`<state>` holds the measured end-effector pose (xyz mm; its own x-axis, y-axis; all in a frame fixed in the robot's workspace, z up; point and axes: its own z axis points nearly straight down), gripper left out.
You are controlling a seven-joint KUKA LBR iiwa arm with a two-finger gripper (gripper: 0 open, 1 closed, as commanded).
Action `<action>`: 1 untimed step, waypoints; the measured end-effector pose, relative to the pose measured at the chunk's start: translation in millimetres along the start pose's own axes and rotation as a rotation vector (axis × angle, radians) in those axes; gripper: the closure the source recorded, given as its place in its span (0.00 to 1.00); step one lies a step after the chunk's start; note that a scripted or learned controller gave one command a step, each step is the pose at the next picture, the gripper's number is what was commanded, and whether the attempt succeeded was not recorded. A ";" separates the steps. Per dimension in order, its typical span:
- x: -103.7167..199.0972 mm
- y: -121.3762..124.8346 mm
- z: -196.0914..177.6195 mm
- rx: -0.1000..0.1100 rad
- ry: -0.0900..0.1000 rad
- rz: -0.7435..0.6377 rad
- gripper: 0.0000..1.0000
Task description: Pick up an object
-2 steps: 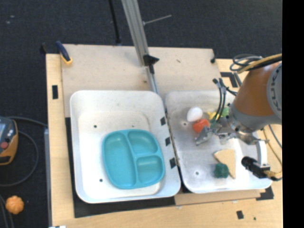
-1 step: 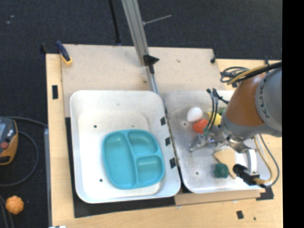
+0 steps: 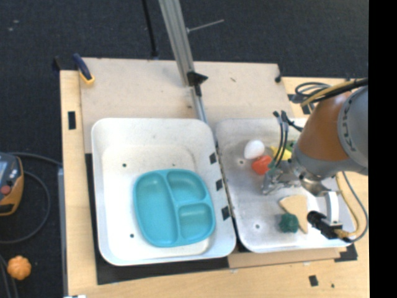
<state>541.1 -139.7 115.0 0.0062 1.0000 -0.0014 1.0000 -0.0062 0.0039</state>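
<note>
The right bin (image 3: 245, 228) holds several small objects. A white egg-shaped object (image 3: 253, 148) lies near its middle, with an orange-red object (image 3: 261, 164) right below it and a yellow piece (image 3: 282, 153) partly hidden by the arm. A dark green object (image 3: 288, 223) and a tan wedge (image 3: 296, 203) lie near the front right. My gripper (image 3: 271, 183) hangs low over the bin floor, just below the orange-red object and left of the tan wedge. I see nothing held in it.
The left bin (image 3: 111, 141) holds a teal divided plate (image 3: 174, 207). A metal rail (image 3: 180, 42) slants up from between the bins. Cables (image 3: 310, 92) run behind the arm at the right. An orange ball (image 3: 18, 267) lies off the bench at the lower left.
</note>
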 end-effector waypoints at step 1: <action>-5.9 -5.7 -59.4 -0.003 -0.001 -0.002 1.00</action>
<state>535.1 -145.5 174.4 0.0038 1.0000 -0.0025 1.0000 -0.0038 0.0073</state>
